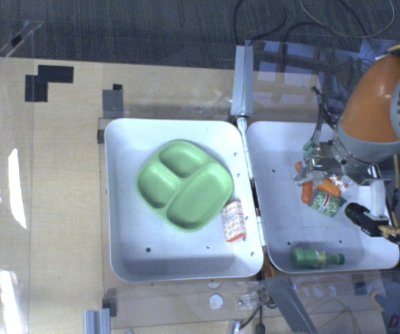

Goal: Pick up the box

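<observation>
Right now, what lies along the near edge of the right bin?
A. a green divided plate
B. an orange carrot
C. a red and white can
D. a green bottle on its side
D: the green bottle lies on its side by the near wall of the right bin, while the green divided plate and the red and white can sit in the left bin.

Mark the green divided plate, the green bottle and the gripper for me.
green divided plate (184, 185): camera view, on the ridge between its compartments.
green bottle (309, 257): camera view, on the middle of its body.
gripper (316, 175): camera view, midway between its fingertips.
</observation>
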Robot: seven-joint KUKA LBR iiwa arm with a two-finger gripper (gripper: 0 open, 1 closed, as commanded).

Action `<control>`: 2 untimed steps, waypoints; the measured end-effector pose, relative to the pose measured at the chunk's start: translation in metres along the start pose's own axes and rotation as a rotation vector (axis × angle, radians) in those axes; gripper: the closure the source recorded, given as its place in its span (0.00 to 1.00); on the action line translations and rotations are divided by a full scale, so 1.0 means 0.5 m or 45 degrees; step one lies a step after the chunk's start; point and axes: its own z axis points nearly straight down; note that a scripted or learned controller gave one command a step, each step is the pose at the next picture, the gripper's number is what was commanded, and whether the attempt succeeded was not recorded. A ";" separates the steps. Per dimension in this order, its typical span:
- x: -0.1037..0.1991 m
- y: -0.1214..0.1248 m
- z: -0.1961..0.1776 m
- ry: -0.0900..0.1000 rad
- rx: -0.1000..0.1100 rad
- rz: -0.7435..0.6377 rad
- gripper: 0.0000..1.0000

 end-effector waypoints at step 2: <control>-0.079 -0.060 -0.006 -0.001 0.001 0.092 1.00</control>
